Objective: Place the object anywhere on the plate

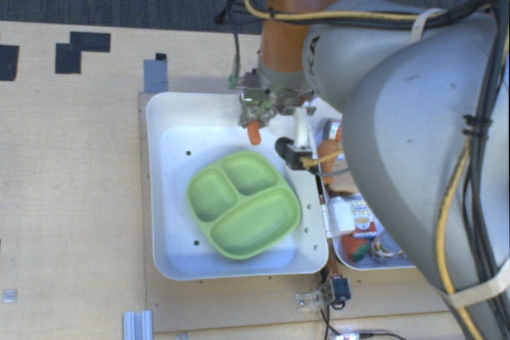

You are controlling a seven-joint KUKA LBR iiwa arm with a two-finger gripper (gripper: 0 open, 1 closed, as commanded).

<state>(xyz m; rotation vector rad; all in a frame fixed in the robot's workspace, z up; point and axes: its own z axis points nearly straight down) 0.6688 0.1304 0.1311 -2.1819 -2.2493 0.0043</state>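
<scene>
A light green plate (243,205) with three compartments lies in the left white bin (171,171). Just above the plate's far edge hangs a small orange object (253,133), gripped between the fingers of my gripper (253,120). The gripper hangs below the orange band of the arm, over the far part of the left bin. The orange object points downward and sits a little short of the plate's rim.
The right bin (351,255) is mostly hidden under the arm; several small items show in it, among them an orange-brown piece (329,149) and a red and green item (362,244). The bench stretches pale to the left.
</scene>
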